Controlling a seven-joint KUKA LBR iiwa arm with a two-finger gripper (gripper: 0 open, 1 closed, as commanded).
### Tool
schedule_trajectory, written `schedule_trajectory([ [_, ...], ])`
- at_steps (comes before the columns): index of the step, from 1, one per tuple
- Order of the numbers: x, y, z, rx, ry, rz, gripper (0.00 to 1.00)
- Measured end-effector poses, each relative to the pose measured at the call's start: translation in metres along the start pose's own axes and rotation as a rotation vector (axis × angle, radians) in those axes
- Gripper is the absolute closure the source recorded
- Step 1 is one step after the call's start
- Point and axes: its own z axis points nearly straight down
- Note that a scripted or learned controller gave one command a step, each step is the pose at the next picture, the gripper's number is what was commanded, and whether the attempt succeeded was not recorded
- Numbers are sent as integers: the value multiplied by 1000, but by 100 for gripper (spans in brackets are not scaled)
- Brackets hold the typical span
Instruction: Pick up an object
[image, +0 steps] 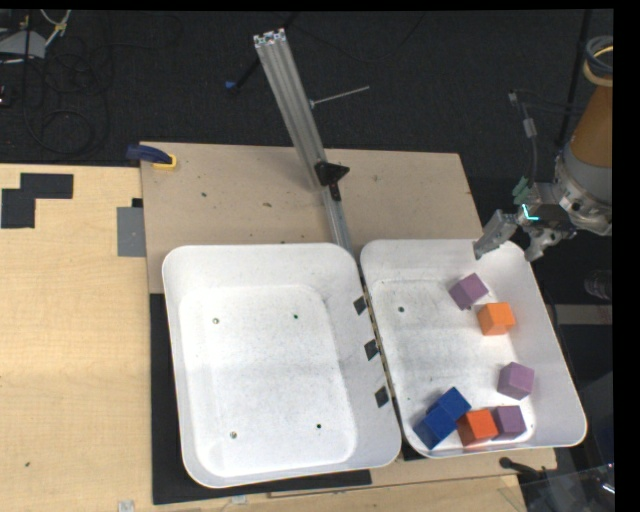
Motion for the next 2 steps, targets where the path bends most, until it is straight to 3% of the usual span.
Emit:
schedule_trajectory([
  [1, 0, 1, -3, -4, -2, -3, 0],
  [2, -2, -2, 61, 2, 0, 1, 0],
])
